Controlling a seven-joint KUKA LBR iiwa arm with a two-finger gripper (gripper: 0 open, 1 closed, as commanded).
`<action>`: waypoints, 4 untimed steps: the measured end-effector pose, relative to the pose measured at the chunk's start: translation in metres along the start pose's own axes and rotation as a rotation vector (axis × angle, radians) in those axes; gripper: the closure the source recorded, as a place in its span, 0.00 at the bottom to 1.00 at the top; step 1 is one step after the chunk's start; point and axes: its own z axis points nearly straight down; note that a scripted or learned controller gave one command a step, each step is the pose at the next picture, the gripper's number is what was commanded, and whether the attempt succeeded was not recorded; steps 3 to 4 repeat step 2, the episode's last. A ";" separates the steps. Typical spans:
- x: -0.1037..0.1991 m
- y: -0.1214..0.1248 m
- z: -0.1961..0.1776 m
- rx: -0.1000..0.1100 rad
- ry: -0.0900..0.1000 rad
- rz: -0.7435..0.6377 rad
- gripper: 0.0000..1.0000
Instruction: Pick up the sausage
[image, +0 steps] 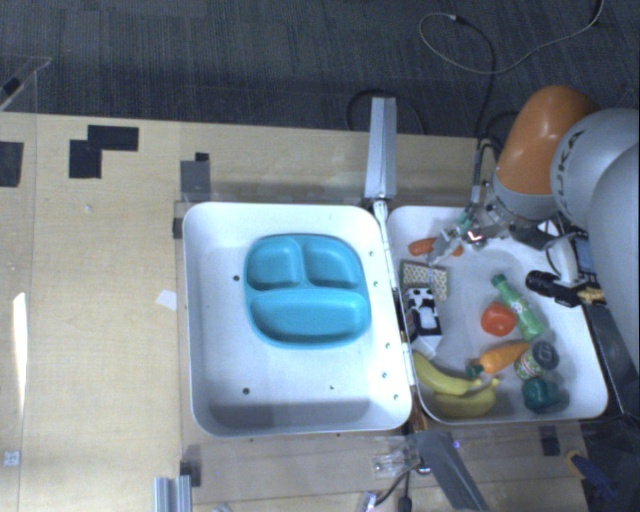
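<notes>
I see a pale wooden tabletop (100, 330) carrying two shallow white plastic bins: the left one (215, 330) holds a blue three-compartment tray (305, 290), the right one (590, 395) clutter (yellow banana (450, 385), green bottle (517, 305)). The end effector (458, 238) sits at the small orange-red sausage (423, 245) in the right bin's far left corner; whether it's spread or pinching, I can't tell.
</notes>
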 end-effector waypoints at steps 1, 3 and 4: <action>0.000 0.003 -0.012 -0.009 -0.005 -0.003 1.00; 0.079 0.029 -0.116 -0.008 0.000 0.042 1.00; 0.079 0.029 -0.116 -0.008 0.000 0.042 1.00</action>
